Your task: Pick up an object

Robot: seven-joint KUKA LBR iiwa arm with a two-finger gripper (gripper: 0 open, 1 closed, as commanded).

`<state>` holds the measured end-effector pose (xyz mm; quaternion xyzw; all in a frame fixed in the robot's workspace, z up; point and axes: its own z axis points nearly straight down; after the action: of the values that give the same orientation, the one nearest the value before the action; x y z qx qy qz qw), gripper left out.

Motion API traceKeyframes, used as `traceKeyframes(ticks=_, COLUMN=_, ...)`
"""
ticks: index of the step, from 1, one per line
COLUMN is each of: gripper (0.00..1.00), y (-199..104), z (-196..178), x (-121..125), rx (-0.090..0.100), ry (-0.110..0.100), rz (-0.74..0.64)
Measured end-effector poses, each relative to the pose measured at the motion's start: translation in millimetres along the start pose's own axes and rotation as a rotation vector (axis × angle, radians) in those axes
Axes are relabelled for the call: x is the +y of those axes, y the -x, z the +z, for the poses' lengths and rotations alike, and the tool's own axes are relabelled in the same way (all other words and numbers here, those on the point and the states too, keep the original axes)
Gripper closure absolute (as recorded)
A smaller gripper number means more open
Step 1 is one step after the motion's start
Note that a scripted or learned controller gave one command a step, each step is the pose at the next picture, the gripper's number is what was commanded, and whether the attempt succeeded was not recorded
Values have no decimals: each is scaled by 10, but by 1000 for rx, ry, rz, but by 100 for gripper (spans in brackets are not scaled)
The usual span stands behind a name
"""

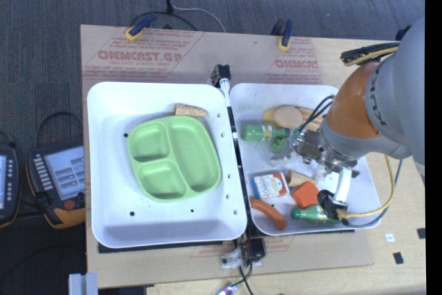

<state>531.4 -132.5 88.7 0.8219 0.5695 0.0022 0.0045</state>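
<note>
My gripper (304,148) is down inside the right bin (364,191), over the middle of its pile. Just to its left lies a green bottle (258,132) on its side, and a tan bun (286,115) sits behind it. In front of it are a small white and red carton (270,185), an orange block (304,194), an orange sausage (268,213) and a second green bottle (314,215). The wrist covers whatever lies directly beneath it.
The left bin (110,122) holds a green divided plate (176,157) and a tan cracker-like piece (190,110) at its back edge. A black and white bar (228,114) runs along the wall between the bins. Clamps (283,34) hold the cardboard at the back.
</note>
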Motion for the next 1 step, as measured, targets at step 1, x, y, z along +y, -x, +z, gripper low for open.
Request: traceKeyframes(ticks=1, gripper=0, y=-485, z=9, x=411, rx=-2, ry=-2, rz=92)
